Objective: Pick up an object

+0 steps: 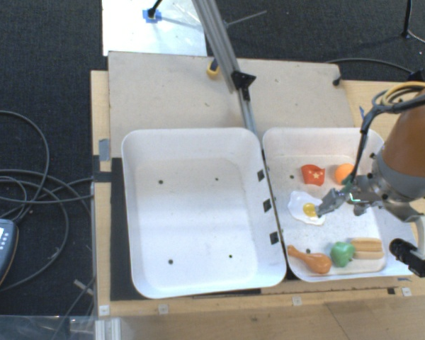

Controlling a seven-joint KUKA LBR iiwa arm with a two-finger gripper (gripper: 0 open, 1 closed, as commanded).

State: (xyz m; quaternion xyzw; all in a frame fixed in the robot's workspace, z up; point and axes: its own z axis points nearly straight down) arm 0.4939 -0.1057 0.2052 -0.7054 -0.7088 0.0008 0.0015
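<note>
Arm: your grey arm (411, 147) with the orange band is reaching in from the right and hanging over the right bin (283, 144).
Claw: the claw (333, 202) is pointing left and down, and its dark tip is sitting just beside the fried egg; you are looking at it from too steep a slant, so you cannot tell whether it is open or closed, and nothing is showing as gripped.
Fried egg: the toy fried egg (306, 210), white with a yellow yolk, is lying flat in the middle of the right bin, touching or nearly touching the claw tip; you cannot tell which.
Red piece: a small red piece (312, 174) is lying toward the back of the right bin, above the egg.
Orange ball: an orange ball (344, 173) is sitting just beside the red piece, partly tucked under the arm.
Drumstick: a brown drumstick (311, 259) is lying along the front wall of the right bin.
Green piece: a green piece (342, 253) is sitting between the drumstick and the hot dog.
Hot dog: a hot dog (368, 248) is lying in the front right corner, touching the green piece.
Left bin: the left bin (138, 211) is sitting next to the right one, their walls meeting.
Tabletop: the tabletop (170, 91) is carrying both bins.
</note>
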